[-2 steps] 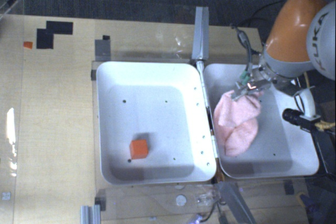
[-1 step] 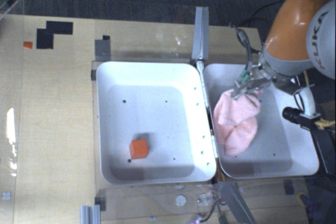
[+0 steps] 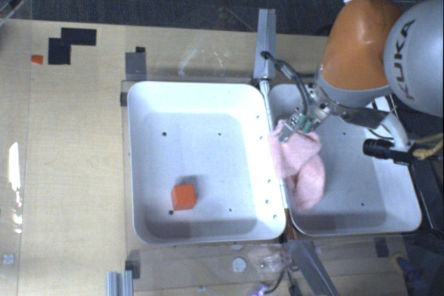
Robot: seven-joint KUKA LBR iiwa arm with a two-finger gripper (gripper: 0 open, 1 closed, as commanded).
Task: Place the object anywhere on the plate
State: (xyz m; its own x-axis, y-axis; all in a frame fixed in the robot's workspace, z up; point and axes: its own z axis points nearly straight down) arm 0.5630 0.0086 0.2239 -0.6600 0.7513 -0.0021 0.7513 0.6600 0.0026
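Note:
A soft pink cloth-like object [image 3: 305,166] hangs by the left wall of the right bin [image 3: 388,211]. Its left edge overlaps the divider between the bins. My gripper [image 3: 300,125] is right at the object's top edge, and its fingers look shut on a pinch of that pink material, which bunches up toward them. The lower end of the pink object sags toward the bin floor. A small orange cube [image 3: 184,197] lies on the floor of the left bin [image 3: 159,114], toward its front left, far from the gripper.
The grey and orange arm [image 3: 368,45] reaches in from the upper right and covers the back of the right bin. A metal post [image 3: 266,38] stands behind the divider. Black markers [image 3: 68,44] lie on the bench at far left.

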